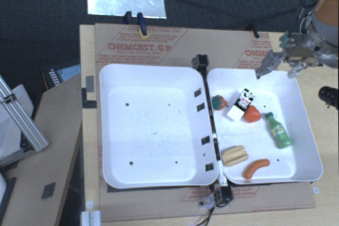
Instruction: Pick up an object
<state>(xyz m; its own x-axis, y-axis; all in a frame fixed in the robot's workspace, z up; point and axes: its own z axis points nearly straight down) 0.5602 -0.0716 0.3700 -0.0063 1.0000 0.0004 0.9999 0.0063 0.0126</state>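
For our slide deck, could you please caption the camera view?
Gripper open above the right bin's far rim; bottle, sausage, bun and small toys inside.

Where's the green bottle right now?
In the right bin, toward its right wall, lies the green bottle, just right of the red toy and above the sausage.

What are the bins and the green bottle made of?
Bins: likely thin moulded plastic, matte white; rounded corners and raised rims suggest it.
Green bottle: probably toy plastic, slightly glossy, uniform colour with a pale label. Too small to confirm.
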